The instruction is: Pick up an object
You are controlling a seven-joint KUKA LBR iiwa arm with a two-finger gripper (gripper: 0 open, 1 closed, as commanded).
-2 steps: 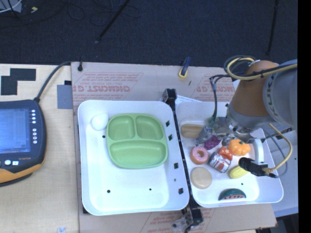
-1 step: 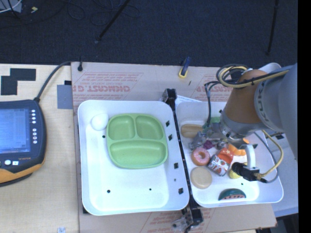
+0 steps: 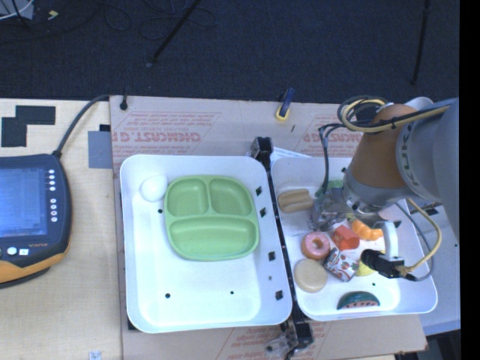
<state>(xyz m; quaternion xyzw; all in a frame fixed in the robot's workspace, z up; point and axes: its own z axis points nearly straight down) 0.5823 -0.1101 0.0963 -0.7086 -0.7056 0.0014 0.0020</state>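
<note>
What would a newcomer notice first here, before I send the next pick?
Most likely the green divided plate, alone with a small white ball in the left bin. Next, the grey arm with its orange band, reaching from the right over the right bin. Its claw hangs above a crowded pile of toy food: a pink donut, a tan bun, a watermelon slice.

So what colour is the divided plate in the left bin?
Light green, the divided plate shows plainly in the camera view.
</note>
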